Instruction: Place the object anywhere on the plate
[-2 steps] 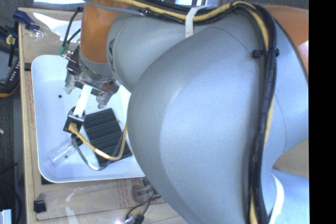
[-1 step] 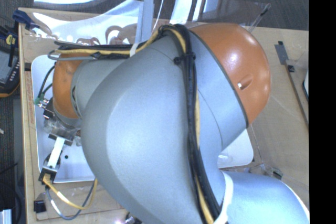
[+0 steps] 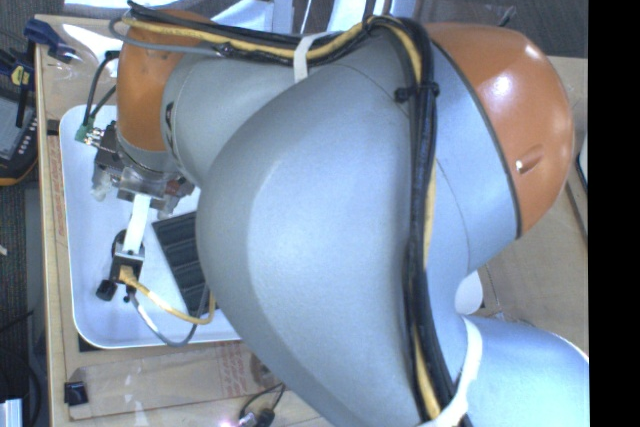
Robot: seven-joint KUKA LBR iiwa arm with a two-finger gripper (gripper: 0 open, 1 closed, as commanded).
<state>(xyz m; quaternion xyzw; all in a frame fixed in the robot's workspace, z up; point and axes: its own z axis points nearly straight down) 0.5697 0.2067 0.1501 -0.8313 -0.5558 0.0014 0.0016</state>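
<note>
Arm: the grey robot arm with an orange band (image 3: 350,215) covers much of the bench.
Gripper: the metal gripper (image 3: 140,177) is over the shallow white bin (image 3: 75,215); how far open, cannot tell.
Object: the dark grey ribbed flat block (image 3: 180,250) lies in that bin, partly under the arm.

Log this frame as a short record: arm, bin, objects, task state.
arm: grey arm, orange band above the wrist, reaching over the white bin on the left
bin: partly covered by the arm
object: dark ribbed thing lying in that bin, partly under the arm
task state: cannot tell; arm hides much of the bench
</note>
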